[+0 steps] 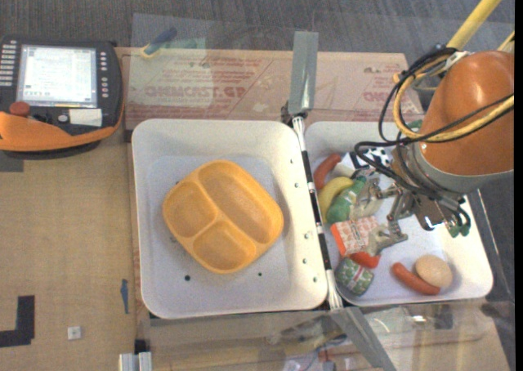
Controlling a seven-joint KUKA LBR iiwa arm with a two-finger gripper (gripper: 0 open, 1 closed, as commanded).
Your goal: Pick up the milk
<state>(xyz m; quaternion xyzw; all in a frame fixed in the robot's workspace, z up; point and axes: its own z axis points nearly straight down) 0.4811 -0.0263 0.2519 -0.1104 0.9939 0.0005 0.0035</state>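
Item: milk carton (354, 236) — red-and-white, lying in the right bin (482, 275), just left of and touching the claw (391, 216). The claw is hovering low; whether it is gripping anything cannot be told. Step judged: closing in for the grasp. Next move is calling for straddling the carton — sausage (413, 278), egg (434, 270) lying nearby.

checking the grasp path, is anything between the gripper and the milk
Nothing visible does. The gripper sits right beside the red and white milk carton in the right white bin; a yellow-green fruit and a round green item flank the carton.
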